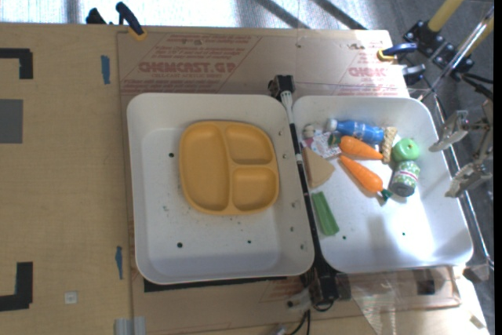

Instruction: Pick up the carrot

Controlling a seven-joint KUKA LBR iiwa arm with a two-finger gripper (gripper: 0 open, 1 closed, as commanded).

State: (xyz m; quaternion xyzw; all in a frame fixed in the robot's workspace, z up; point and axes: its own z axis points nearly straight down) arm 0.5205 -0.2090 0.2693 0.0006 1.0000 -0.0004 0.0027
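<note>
- Single fixed cam, mounted above the bench (63,169), looking down at a slant.
- Far bench edge sits at frame top, near edge at bottom.
- Mid-range standoff: left bin (149,192) and right bin (423,239) both fit whole, side by side near frame centre.
- Cardboard bench top runs off the left edge.
- No second view, so no overlap.

Two bins sit side by side on the bench, touching along their inner walls. The left bin (145,192) holds a divided plate (229,167) near its centre. In the right bin (439,239), things cluster toward twelve o'clock: a bottle (359,128) rearmost, one carrot (361,147) just before it, another carrot (361,175) at its six, an apple (406,150) and a small can (403,179) at three o'clock, and a flat strip (324,213) at seven.
</note>
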